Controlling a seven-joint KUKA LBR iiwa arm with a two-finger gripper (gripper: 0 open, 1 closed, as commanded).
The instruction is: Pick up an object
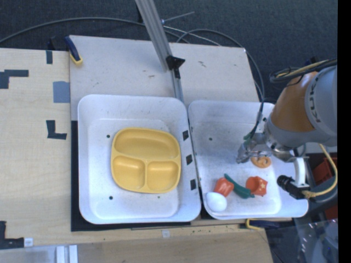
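A smooth yellow plastic divided plate with three compartments was seen lying flat in the left bin; bare white floor was left all round it. In the right bin, a white egg-shaped object, two glossy red-orange toys and a thin green piece were clustered along the near edge. The gripper was lowered beside a small orange round item, grasp state could not be told, and the bin's far half was left open.

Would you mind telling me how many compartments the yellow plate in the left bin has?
3. The yellow plate has one long compartment across its far side, and two smaller ones side by side along its near edge, left and right. Nothing covers it.
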